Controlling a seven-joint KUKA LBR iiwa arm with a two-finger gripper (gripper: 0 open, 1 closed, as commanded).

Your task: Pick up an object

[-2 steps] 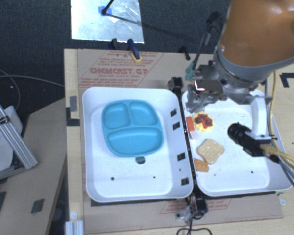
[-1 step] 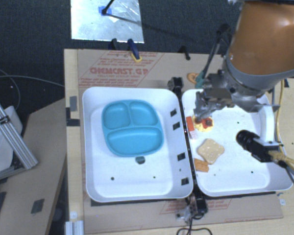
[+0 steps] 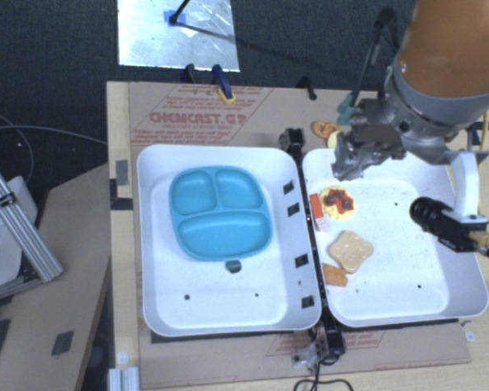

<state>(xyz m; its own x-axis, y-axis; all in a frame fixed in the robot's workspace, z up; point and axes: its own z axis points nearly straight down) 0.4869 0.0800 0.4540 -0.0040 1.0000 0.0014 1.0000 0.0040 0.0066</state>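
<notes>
Toast slice [image 3: 350,251] flat in right bin [image 3: 440,300]

Blue divided plate [image 3: 220,212] in left bin [image 3: 159,243]; foil sheet [image 3: 177,21] behind.

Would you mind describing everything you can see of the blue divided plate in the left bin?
The blue plate is a rounded-corner tray, apparently smooth plastic, with three compartments: two small ones at the far side and one wide one nearer the camera. It lies flat, right side up, on the floor of the left bin, towards its far half. A small dark object sits at its near edge; whether they touch is unclear.
</notes>
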